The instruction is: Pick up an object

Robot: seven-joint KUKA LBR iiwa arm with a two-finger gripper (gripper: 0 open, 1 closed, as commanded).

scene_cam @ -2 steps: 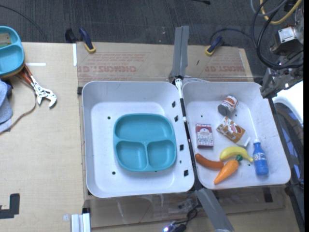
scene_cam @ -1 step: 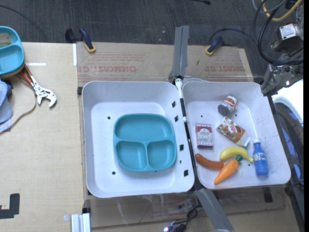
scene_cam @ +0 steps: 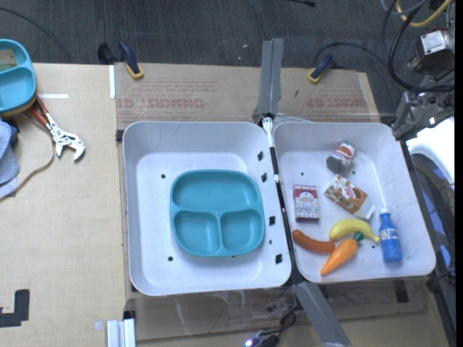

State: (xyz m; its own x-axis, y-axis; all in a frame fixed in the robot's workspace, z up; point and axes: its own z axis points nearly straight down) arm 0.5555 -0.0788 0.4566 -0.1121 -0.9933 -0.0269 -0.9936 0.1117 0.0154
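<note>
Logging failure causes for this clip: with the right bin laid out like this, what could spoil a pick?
1. The banana, carrot and sausage lie touching, so a grasp there may catch two or nudge neighbours.
2. The blue bottle lies near the right bin's wall, leaving little room on that side.

We are looking at a robotics lab or workshop. The wooden tabletop [scene_cam: 65, 223] carries two white bins [scene_cam: 145, 266] fastened side by side over cardboard held by clamps [scene_cam: 130, 62] at twelve o'clock. An adjustable wrench [scene_cam: 65, 142] lies at nine o'clock, loose cables [scene_cam: 412, 6] hang at two o'clock, and dark carpet [scene_cam: 181, 13] covers the floor beyond.
</note>
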